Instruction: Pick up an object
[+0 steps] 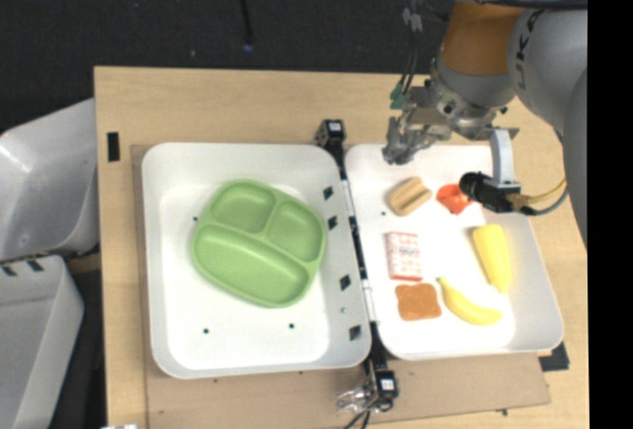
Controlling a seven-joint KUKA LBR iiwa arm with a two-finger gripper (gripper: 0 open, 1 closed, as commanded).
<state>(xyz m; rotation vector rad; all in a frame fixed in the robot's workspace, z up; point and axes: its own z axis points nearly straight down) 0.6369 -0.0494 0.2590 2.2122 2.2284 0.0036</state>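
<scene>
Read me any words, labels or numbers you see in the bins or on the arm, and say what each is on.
No text can be read.
Small packet in the right bin: red print on white, too blurred to read.
Arm: no legible markings.
Green plate: plain, no print.

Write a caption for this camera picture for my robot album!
Robot gripper hovers over the right bin near a toy bread roll; a green divided plate sits in the left bin.
</scene>
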